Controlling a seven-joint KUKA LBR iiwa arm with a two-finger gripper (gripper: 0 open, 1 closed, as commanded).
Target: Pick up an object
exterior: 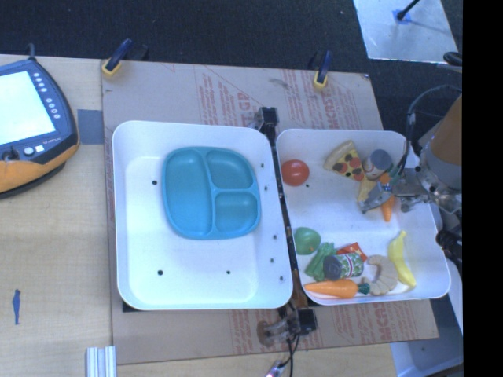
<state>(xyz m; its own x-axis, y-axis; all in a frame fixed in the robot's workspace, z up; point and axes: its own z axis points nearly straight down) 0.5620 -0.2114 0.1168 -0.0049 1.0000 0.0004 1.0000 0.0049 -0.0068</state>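
Arm cut off at frame right, end effector point(385, 195) low over right bin point(314, 144) near pizza slice point(346, 160), grip state unclear.

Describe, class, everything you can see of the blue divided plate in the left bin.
The blue divided plate is a light turquoise tray with rounded corners, plastic by its look. Raised ridges split it into three compartments: one tall section on its left side and two smaller ones stacked on its right. All three hold nothing. It lies flat, turned slightly askew, in the upper middle of the left white bin, resting on the bin's floor. Nothing else touches it.
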